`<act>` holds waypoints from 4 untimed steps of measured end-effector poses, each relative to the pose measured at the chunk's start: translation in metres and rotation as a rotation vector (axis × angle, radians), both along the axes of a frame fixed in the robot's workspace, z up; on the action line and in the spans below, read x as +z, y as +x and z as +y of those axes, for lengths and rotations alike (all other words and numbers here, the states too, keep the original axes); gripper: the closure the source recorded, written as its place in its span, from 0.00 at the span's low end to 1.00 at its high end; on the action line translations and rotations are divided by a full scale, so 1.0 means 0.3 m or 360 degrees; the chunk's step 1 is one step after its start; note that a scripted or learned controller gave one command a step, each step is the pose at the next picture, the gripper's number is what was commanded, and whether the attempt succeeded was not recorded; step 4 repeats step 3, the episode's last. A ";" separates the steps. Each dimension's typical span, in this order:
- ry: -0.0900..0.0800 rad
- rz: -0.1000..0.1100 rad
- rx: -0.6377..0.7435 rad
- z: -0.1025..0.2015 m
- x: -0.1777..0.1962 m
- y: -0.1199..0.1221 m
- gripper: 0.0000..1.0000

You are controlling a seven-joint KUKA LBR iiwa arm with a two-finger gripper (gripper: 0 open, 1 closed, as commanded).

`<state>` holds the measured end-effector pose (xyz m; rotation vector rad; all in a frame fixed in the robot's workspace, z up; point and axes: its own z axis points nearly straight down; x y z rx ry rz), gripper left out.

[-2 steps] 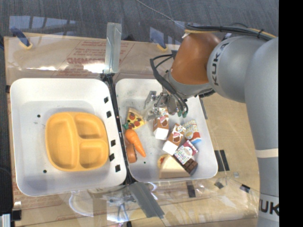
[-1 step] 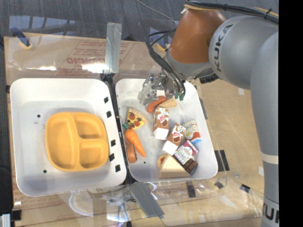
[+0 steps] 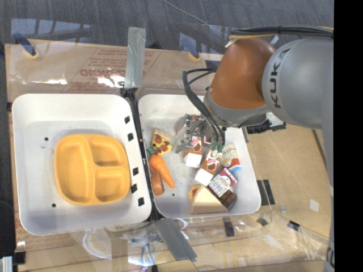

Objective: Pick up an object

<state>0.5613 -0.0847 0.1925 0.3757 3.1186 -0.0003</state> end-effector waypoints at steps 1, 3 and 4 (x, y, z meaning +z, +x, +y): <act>-0.0002 -0.0005 -0.0049 -0.002 0.123 0.121 1.00; 0.0000 0.0001 0.0060 -0.346 -0.093 0.084 0.00; 0.0000 0.0001 0.0060 -0.346 -0.093 0.084 0.00</act>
